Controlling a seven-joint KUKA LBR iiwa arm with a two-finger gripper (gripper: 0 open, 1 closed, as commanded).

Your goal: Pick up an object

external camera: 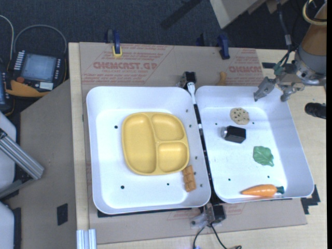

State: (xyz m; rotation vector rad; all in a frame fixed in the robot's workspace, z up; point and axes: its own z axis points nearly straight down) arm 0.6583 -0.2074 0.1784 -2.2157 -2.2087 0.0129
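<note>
So the brown board (171, 61) under both bins has red lettering printed on it. The clearest bit reads something like "CHEMCAST", just past the far rim of the left bin (104, 191), and the same print repeats in part behind the right bin (295, 154); the smaller lines under it are too blurry to read. Two blue clamps (115, 39) pin the board's far edge.

The gripper (275, 91) hangs over the right bin's far right corner, fingers spread apart with nothing between them. Everything pickable sits nearer the camera than it does.

Using the right bin as the reference:
- a cookie (239, 115) with dark chips lies in the far middle part, closest to the gripper but clearly apart from it
- a small black block (234, 134) sits just in front of the cookie, toward the bin's left side
- a green leafy piece (263, 155) lies mid-bin toward the right wall
- a carrot (262, 191) lies along the near rim, green end pointing right, farthest from the gripper

Left of the right bin, the other bin holds a yellow divided plate (154, 142) with a little waffle-like brown piece (189, 178) just beside its near right corner.
</note>
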